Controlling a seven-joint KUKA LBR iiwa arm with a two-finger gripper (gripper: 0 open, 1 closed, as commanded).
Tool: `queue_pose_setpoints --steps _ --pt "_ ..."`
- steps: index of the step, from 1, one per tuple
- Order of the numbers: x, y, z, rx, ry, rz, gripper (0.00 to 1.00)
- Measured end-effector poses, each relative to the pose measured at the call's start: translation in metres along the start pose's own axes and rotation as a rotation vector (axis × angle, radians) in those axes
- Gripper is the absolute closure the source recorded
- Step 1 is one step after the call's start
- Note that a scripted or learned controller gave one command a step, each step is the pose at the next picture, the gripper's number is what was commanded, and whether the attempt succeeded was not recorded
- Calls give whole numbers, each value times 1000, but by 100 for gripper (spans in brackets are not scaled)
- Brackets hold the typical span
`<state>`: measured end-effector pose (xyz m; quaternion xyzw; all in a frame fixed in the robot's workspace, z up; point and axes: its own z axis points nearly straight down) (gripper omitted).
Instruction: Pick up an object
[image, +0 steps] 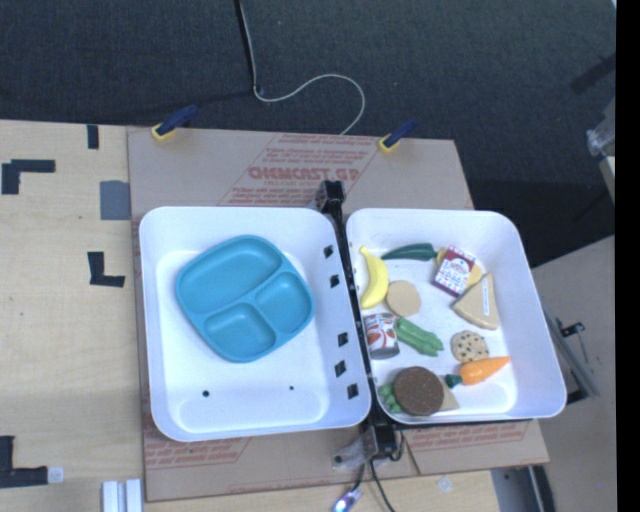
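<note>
From above, two shallow white bins sat side by side on a sheet of brown cardboard clipped to the bench. The left bin held a blue divided plate, tilted a little off square, in its upper half. The right bin carried the toy food: a yellow banana near the dividing wall, a green pepper just above it, a small red box beside a pale wedge of cheese, a round tan biscuit, a little can, a green pea pod, a chocolate-chip cookie, an orange carrot, and a dark brown burger patty at the lower edge. A white cable looped across the dark floor above the bench.
</note>
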<state>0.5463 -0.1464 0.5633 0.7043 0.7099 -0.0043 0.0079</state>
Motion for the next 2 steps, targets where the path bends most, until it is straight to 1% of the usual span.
queue_pose_setpoints --steps 2 --pt "0 1 -20 -1 -3 -1 100"
